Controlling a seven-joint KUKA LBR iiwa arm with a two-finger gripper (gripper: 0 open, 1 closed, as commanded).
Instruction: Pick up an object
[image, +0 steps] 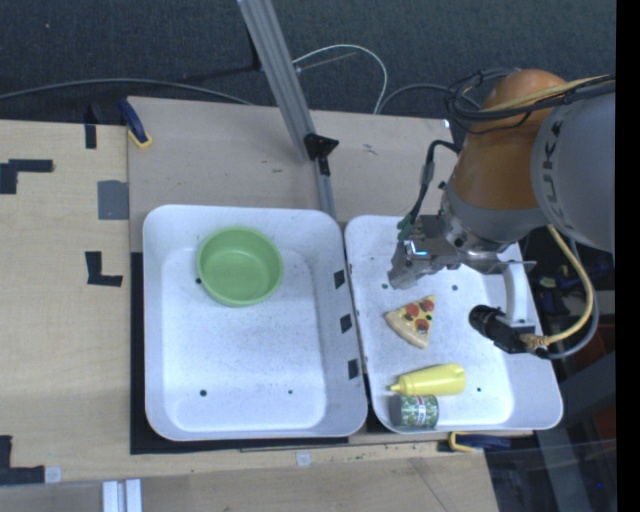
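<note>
In the right bin (530, 400) lie a toy pizza slice (413, 320), a yellow mustard bottle (430, 380) on its side, and a small green can (414, 411) at the front edge. My gripper (405, 272) hangs over the back left part of that bin, just above and behind the pizza slice. Nothing shows between its fingers. A green bowl (239, 265) sits in the back of the left bin (180, 390).
A black cylindrical part (495, 328) on the arm's cabling hangs over the right bin's right side. A slanted metal pole (290, 90) crosses the bench behind the bins. Cables trail across the back.
</note>
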